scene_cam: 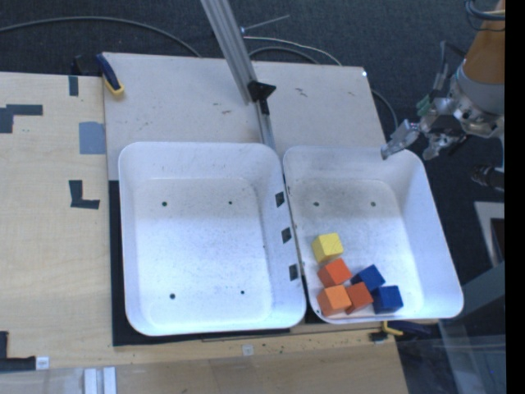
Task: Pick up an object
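Observation:
Several small blocks lie bunched in the near part of the right bin: a yellow block, an orange block, another orange block, a reddish-brown block and two blue blocks. My gripper hangs over the bin's far right corner, well away from the blocks. Its fingers are spread and nothing sits between them.
The left bin sits beside the right one, their rims touching. A slanted aluminium post rises behind the bins. A yellow-and-blue clamp lies at the bench's far left. Cables trail on the dark floor beyond.

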Controlling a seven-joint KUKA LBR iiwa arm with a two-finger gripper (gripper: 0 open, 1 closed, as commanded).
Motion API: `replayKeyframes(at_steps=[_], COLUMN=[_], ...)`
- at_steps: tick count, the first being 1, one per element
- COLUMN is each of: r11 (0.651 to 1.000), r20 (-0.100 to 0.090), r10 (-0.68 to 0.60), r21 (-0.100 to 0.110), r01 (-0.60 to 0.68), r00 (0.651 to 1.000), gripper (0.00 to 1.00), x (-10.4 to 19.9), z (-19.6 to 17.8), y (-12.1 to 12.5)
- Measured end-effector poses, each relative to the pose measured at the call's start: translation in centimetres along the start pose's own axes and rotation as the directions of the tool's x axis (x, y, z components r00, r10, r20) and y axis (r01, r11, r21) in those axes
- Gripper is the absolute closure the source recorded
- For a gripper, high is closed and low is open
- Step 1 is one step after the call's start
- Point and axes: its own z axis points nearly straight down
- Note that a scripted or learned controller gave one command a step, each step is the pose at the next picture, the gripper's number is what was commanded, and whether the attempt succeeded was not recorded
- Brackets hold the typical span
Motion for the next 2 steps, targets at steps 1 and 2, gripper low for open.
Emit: replayKeyframes(at_steps=[1, 2], r11=[1.0, 1.0], r20=[0.001, 0.002], r10=[-0.002, 0.0], r21=[0.0, -0.009], r01=[0.002, 0.0], r00=[1.0, 1.0], gripper=[1.0, 1.0], x=[0.1, -0.4], z=[-1.0, -8.4], y=[0.0, 0.9])
